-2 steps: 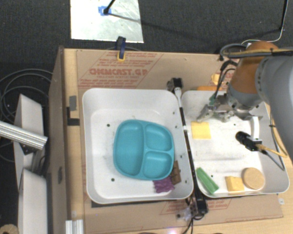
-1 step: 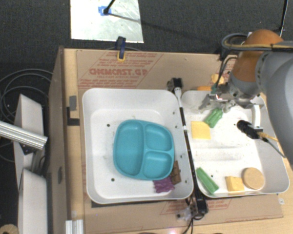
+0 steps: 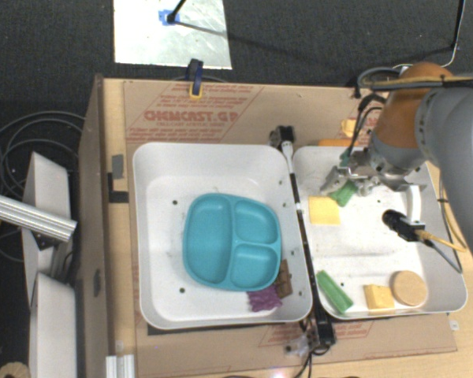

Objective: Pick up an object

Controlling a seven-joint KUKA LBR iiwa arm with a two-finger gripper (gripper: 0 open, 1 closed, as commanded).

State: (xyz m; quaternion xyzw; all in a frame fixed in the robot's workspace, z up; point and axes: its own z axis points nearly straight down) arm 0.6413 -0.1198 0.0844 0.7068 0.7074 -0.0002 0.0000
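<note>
- Gripper point(image 3: 345, 181) is low in the far-left part of the right bin point(image 3: 363, 250), directly over a small green piece point(image 3: 344, 195).
- Can't tell whether the jaws are open or closed, or whether the piece is held.
- Green piece looks like toy food: probably light, stiff plastic, possibly slick. Best hold is likely across its short width, mid-length.
- Yellow block point(image 3: 325, 210) lies just beside it on the left, so there is a nudge risk.
- The bin's left and far walls are near, so there is little side room.
- Bare floor mid-bin gives open room. The tan disc point(image 3: 410, 287), yellow wedge point(image 3: 378, 296) and green stick point(image 3: 333, 291) are well apart, along the near wall.
</note>
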